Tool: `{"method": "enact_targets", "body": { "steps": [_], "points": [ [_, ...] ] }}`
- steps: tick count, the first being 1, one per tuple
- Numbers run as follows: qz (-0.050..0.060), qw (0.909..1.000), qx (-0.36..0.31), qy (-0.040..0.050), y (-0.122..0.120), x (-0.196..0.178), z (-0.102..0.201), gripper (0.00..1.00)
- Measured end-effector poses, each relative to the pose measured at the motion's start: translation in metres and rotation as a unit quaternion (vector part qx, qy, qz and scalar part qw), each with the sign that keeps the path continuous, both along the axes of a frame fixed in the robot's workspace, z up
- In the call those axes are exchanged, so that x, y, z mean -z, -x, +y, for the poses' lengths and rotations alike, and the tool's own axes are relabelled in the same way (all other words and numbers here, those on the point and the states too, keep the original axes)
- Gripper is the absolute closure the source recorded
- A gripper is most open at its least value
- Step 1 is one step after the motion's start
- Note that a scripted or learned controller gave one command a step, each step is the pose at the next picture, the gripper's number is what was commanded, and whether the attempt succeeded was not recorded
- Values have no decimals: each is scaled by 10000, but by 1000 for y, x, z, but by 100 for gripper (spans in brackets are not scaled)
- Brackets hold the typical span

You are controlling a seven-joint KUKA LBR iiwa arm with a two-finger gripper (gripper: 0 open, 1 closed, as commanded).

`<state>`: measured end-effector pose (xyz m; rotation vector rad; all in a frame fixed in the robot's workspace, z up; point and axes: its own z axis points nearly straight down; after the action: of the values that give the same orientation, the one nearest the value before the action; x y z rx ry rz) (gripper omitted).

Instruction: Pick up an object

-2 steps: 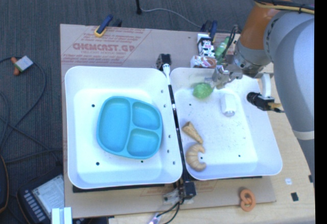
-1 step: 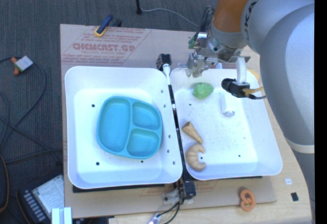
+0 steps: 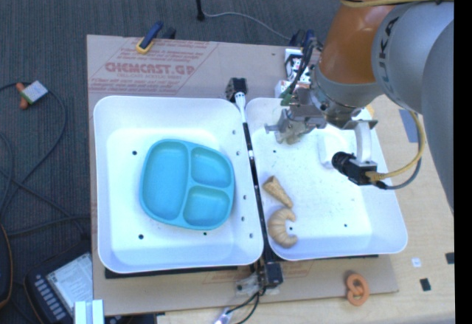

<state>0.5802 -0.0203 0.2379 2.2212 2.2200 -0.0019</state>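
Over the right bin [image 3: 383,238], the end effector [image 3: 295,125] hovered near the far wall; its state I cannot tell. Two pastries, a cone [image 3: 278,190] and a croissant [image 3: 282,228], lay untouched nearer the camera. Approach seemed underway; next it should shift toward them and descend

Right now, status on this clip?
End effector low at right bin's far edge. Croissant and cone untouched near divider. Nothing blocking them.
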Motion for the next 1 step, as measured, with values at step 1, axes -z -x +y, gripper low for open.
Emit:
{"method": "enact_targets", "body": {
  "steps": [1],
  "points": [
    [11, 10000, 0, -6, 97, 20, 13, 100]
  ]
}}
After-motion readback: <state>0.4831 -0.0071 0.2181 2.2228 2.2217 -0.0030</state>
